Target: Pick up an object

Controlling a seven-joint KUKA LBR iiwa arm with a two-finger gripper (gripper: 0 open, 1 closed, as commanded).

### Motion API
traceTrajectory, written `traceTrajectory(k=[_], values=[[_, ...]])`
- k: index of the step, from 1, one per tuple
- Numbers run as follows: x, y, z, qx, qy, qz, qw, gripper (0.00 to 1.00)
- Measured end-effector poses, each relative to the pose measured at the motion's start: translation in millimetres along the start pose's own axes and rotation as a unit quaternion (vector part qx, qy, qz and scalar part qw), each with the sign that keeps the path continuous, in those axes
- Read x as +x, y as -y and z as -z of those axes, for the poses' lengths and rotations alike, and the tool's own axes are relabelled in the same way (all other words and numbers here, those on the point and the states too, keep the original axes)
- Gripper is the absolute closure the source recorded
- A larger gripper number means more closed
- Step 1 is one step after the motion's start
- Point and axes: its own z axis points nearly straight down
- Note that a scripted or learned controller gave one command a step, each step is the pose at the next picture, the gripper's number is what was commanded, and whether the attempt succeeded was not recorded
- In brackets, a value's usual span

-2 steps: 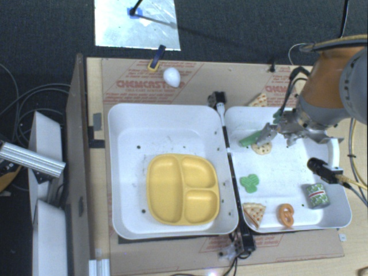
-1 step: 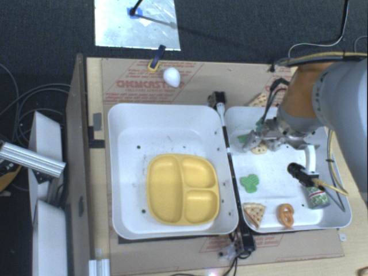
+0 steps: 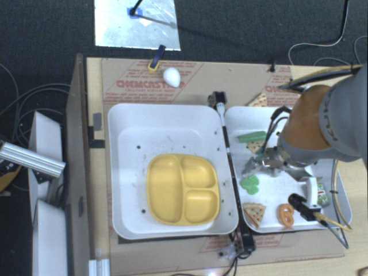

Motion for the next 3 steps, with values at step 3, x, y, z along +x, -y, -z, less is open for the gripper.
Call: traceTrajectory(k=[3], values=[[2.7, -86.8, 5.5, -0.005, 0.002, 0.001, 1.0000, 0.00]])
